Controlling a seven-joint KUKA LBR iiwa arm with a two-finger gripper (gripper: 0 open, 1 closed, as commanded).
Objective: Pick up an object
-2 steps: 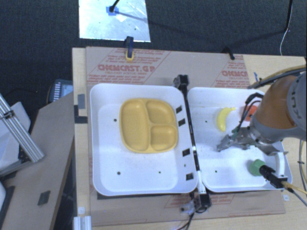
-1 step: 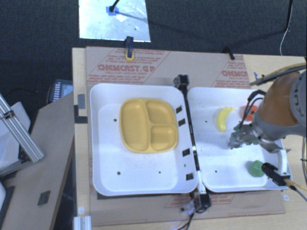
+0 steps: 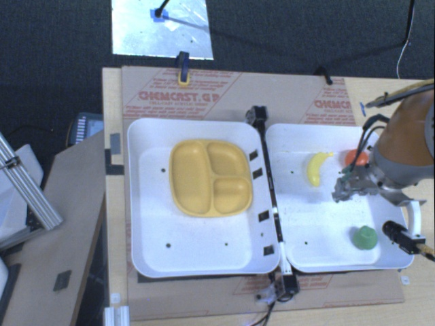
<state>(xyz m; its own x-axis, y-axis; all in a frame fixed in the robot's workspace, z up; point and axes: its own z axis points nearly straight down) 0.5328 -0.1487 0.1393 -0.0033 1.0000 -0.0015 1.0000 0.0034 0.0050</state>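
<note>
Banana (image 3: 316,168) lies in right bin (image 3: 306,250), upper part. We see arm (image 3: 406,148) reaching from right, gripper (image 3: 344,189) low just beside it; fingers' state we cannot tell.

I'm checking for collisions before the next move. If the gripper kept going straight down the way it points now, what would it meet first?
Most likely the bare white floor of the right bin. The gripper hangs just right of the yellow banana, apparently clear of it, with the green object nearer the camera. Depth is hard to judge from this slanted view.

A robotics lab: white bins (image 3: 146,250) on a plywood bench (image 3: 224,90), cables, aluminium framing (image 3: 27,189).
</note>
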